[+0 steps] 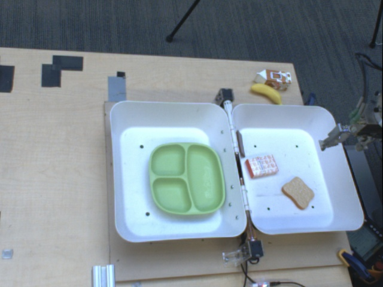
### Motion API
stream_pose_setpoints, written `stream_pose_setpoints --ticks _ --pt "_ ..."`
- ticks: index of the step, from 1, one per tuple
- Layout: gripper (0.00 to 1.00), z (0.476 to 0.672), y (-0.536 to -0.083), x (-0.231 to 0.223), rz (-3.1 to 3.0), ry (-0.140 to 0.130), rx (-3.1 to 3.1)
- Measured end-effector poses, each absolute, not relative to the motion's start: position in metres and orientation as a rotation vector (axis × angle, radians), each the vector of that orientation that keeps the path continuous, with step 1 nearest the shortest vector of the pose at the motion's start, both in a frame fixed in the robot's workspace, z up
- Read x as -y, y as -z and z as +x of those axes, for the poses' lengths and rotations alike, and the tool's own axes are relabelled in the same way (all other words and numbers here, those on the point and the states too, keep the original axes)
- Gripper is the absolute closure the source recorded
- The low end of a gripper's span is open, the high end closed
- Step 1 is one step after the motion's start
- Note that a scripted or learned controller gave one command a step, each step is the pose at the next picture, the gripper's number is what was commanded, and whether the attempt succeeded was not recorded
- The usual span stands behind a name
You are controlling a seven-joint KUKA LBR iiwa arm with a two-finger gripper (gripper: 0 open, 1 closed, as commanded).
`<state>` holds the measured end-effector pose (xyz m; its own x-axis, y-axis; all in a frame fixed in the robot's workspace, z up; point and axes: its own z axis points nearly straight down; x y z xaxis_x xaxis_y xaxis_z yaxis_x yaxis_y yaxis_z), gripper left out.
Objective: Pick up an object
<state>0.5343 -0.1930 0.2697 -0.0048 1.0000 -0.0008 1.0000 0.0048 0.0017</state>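
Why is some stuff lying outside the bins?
A banana and a small carton lie on the bench behind the right bin, outside both. Inside that bin, a red box and bread slice sit normally.

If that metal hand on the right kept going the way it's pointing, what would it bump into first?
The hand points left over the right bin. Going straight on, it would probably meet the red-and-white packet first, though its height above the bin is unclear.

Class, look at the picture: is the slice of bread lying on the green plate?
No. The bread slice lies in the right bin, beside the red-and-white packet; the green plate is in the left bin.
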Motion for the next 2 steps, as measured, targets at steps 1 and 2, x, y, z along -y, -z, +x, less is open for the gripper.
stream_pose_setpoints --ticks 1,2 --pt "0.00 0.568 -0.111 0.203 2.220 0.001 -2.227" --pt "0.00 0.512 -0.086 0.182 2.216 -0.004 -2.220"
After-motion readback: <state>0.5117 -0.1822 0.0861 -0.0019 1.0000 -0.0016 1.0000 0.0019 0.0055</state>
